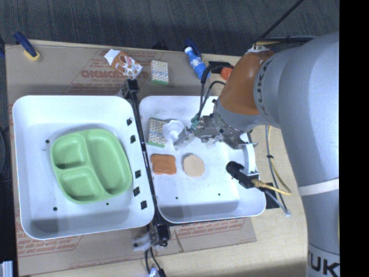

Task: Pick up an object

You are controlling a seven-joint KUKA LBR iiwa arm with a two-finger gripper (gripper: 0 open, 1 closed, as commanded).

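- Presently cannot tell the state of the pincer [185, 135], released or clenched, low in the right bin [230, 203]; shows nothing grasped in it.
- Puts the likeliest target, a small white object [172, 129], just beside the pincer and touching or nearly touching a green-patterned packet [155, 131] near the bin's left wall.
- Risks shoving the white object against the packet rather than closing around it, given that crowding.
- Risks pinching both together, then shedding one on the lift.
- Could scrape the bin floor if driven lower.
- Could nudge the brown toast-like piece [164, 164] or the round tan disc [194, 166], both near, on a sideways retreat.
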